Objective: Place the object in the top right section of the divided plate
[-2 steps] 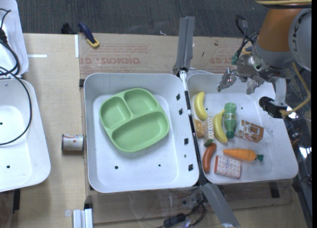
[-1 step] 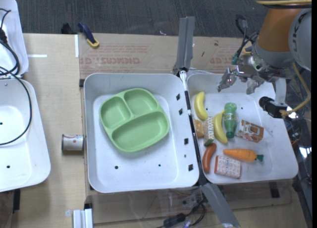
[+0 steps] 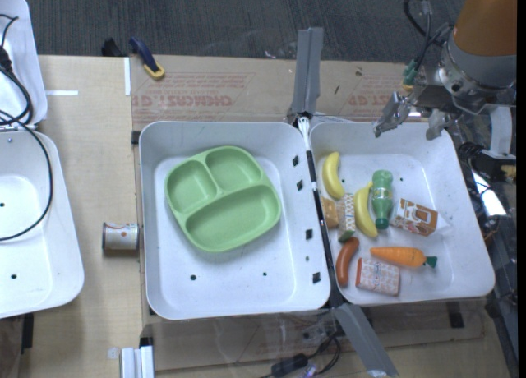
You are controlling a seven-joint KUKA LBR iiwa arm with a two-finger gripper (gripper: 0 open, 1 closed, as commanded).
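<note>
A light green divided plate [image 3: 222, 198] lies in the left bin [image 3: 164, 286]; none of its three sections holds anything. The right bin [image 3: 460, 204] holds two bananas [image 3: 331, 175] [image 3: 364, 212], a green bottle [image 3: 382, 197], a small carton [image 3: 415, 218], a carrot [image 3: 400, 257], a sausage [image 3: 347, 260], a red and white packet [image 3: 378, 276] and a brownish piece [image 3: 333, 210]. My gripper [image 3: 408, 126] hangs over the far edge of the right bin, above the toys. It is open, with nothing between its fingers.
A small can [image 3: 121, 237] lies on the bench left of the left bin. White basins [image 3: 33, 228] with a black cable stand at the far left. A blue and yellow clamp [image 3: 146, 57] lies at the back. A grey post [image 3: 307, 72] rises between the bins.
</note>
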